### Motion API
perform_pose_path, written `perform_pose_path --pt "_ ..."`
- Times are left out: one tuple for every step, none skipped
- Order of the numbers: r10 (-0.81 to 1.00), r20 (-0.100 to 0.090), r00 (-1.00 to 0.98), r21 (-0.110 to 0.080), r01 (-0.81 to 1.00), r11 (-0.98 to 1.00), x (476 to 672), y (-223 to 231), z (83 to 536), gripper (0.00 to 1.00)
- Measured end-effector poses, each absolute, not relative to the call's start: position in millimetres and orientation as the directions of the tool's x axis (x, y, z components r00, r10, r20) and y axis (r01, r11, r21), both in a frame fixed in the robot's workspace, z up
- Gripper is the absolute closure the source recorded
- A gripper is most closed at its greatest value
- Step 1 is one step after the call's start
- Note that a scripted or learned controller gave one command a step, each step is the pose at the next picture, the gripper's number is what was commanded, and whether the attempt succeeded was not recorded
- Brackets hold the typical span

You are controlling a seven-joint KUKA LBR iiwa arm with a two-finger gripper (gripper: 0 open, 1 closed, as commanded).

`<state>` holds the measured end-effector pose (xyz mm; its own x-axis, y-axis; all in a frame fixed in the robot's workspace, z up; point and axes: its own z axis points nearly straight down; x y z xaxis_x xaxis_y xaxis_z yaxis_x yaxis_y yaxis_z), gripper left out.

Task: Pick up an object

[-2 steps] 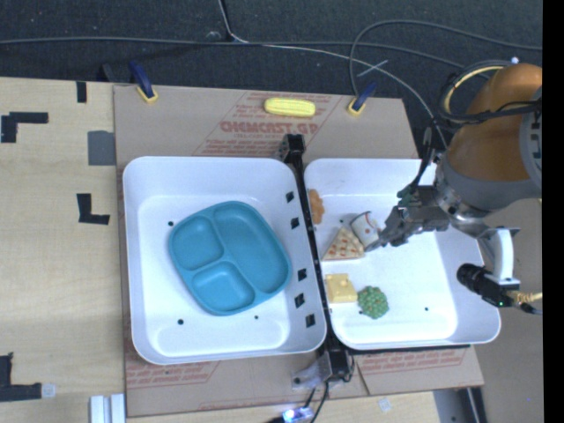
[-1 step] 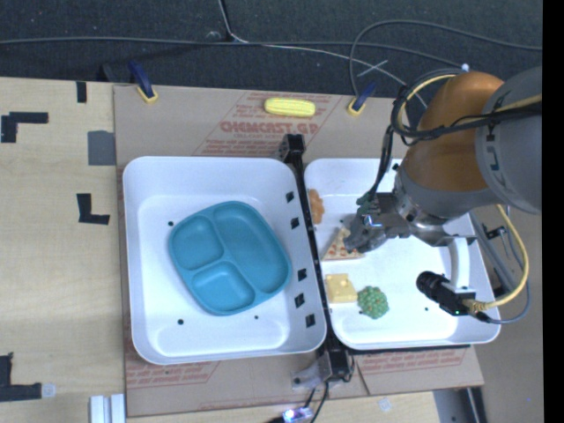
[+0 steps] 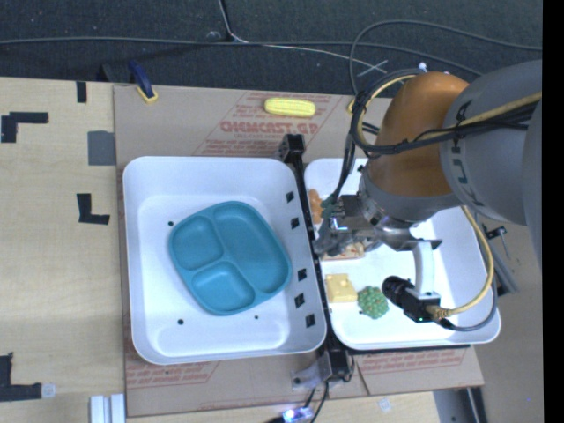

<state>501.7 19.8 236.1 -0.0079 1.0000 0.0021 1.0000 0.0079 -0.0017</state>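
Gripper (image 3: 338, 234) low over the right bin (image 3: 458, 329), close to that bin's left wall; the arm's (image 3: 423, 139) bulk covers its upper half, and whether the gripper is open or closed cannot be told. Nothing can be seen held in it.

Positions below are given relative to the yellow block (image 3: 339, 287), which lies flat on the right bin's floor near its left wall.

- Tan piece (image 3: 353, 252): just above the block in the view, at the gripper's lower edge and partly hidden by it; contact cannot be judged.
- Green knobbly piece (image 3: 373, 302): just to the block's right, a little lower, apart from it.
- Orange piece (image 3: 315, 204): well above the block, against the same wall, half hidden by the gripper body.
- Black divider strip (image 3: 302, 227): immediately left of the block, running between the two bins.
- Blue divided plate (image 3: 229, 256): left of the block, beyond the divider, alone in the left bin (image 3: 145, 183).
- Yellow corn-shaped item (image 3: 289, 107): far above the block, outside both bins on the cardboard sheet (image 3: 189, 117).
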Motion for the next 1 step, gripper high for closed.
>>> perform_pose_path --pt "1.000 0.001 -0.006 -0.001 1.000 0.006 492.9 72.1 241.6 1.00"
